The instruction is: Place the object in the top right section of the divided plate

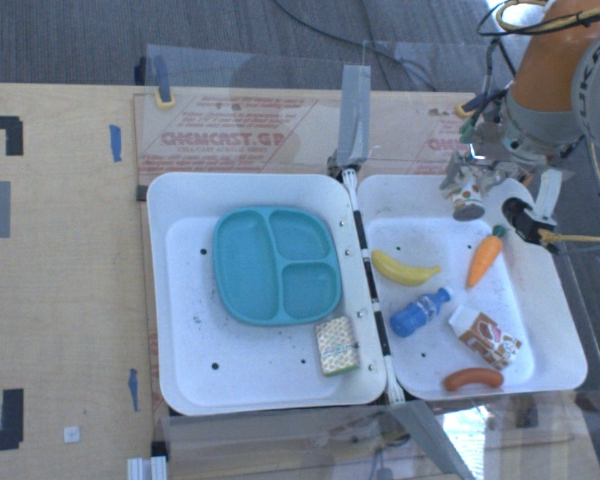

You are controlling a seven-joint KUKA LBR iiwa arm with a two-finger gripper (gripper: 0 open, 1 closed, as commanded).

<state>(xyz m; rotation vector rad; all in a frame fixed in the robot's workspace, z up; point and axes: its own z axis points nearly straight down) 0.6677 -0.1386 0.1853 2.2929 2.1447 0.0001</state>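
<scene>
Hanging over the far right corner of the right bin (pixel 570 298), my pincer (pixel 467 190) sits just below the orange band on my arm (pixel 560 63). Something small and pale, with a reddish base, appears to sit between the tips, though the view there is cluttered and I cannot tell for sure whether I grip it or how wide I stand.

Below me in this bin lie a carrot (pixel 483 259), tilted with its green end toward the far wall, a banana (pixel 404 268) near the divider, a blue bottle (pixel 419 312) just beneath the banana, a small carton (pixel 487 336) printed in brown and white, and a sausage (pixel 473 378) by the near wall. None of them touch one another.

Across the divider, the left bin (pixel 180 348) holds the teal divided plate (pixel 277 265), its one long section on the left and two smaller ones on the right. A patterned sponge (pixel 337 346) rests just beside the plate's near right corner.
</scene>
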